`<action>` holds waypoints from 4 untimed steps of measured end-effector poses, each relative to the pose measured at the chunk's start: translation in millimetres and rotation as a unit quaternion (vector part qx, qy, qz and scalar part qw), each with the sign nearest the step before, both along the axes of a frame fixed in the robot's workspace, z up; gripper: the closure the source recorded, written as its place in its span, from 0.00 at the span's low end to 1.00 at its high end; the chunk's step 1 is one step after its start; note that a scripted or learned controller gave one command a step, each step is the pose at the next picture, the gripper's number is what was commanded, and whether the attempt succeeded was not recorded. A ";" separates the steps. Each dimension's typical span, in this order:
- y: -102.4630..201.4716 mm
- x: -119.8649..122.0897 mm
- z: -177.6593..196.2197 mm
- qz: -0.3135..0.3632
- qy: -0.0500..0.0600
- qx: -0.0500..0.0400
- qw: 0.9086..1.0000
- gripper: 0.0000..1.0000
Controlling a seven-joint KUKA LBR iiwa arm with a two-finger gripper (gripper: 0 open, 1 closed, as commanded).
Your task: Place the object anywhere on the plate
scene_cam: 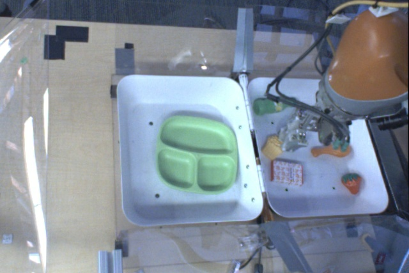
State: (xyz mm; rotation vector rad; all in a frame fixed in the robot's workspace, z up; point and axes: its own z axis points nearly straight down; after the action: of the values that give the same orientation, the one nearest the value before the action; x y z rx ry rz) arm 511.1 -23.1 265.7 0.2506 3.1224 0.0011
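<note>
A green divided plate lies in the middle of the left bin. The right bin holds several small objects: a green piece at the back left, a yellow piece, a red and white packet, an orange piece and a strawberry. My gripper hangs low over the right bin, just right of the yellow piece and left of the orange one. I see nothing held in it.
The arm's orange band and cables cover the back right of the right bin. A raised divider separates the two bins. Wooden bench lies to the left of the bins.
</note>
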 end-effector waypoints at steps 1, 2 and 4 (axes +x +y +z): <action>-70.9 59.1 24.8 0.156 -0.002 -0.002 0.988 1.00; -114.6 100.8 83.8 0.157 -0.002 -0.002 0.988 1.00; 8.9 75.4 34.6 0.418 -0.001 -0.003 0.909 1.00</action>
State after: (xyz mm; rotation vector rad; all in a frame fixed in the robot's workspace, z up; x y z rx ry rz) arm 586.6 -14.1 300.2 -1.0761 2.9401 -0.0017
